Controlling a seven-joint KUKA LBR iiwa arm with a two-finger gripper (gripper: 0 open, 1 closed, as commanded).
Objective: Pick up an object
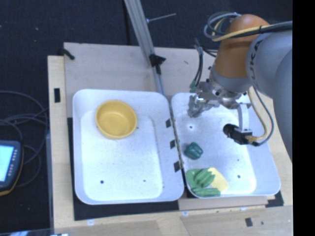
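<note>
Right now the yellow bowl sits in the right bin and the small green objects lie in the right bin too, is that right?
Not quite. The camera view shows the yellow bowl in the left bin, not the right. The small green objects do lie in the right bin.

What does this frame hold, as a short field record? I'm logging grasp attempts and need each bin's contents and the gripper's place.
left bin: round yellow plastic bowl, toward the far left corner
right bin: dark green pepper-shaped toy near the divider; green and yellow toy cluster at the near edge
gripper: over the right bin's far left corner, apart from the toys
held object: none seen
</note>
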